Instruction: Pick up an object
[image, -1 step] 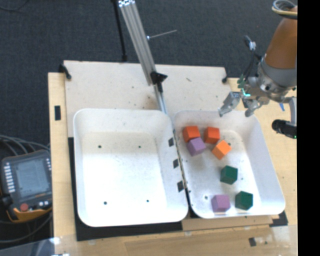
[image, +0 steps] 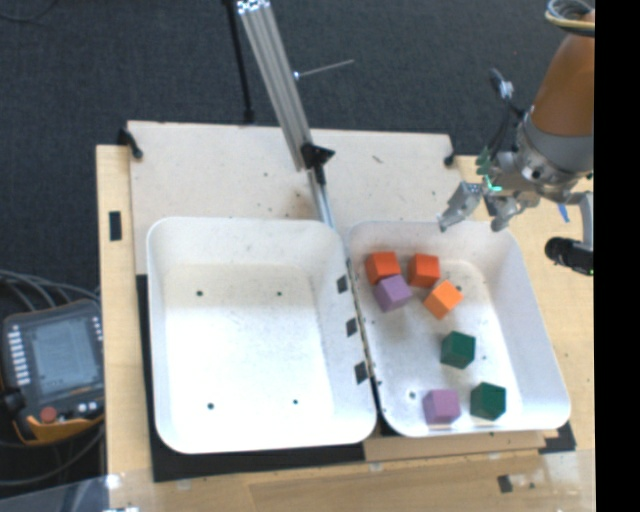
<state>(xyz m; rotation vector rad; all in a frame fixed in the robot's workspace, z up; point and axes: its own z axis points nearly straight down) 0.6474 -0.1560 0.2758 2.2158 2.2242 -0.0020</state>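
- In the right bin (image: 535, 310), far end: three orange cubes and a purple one clustered; nearest to my tool is the orange cube (image: 424, 269).
- My tool (image: 478, 212), fingers spread and empty, hangs above the bin's far rim; that cube lies left and nearer the camera.

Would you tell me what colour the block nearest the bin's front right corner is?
Dark green, seen in the camera view.
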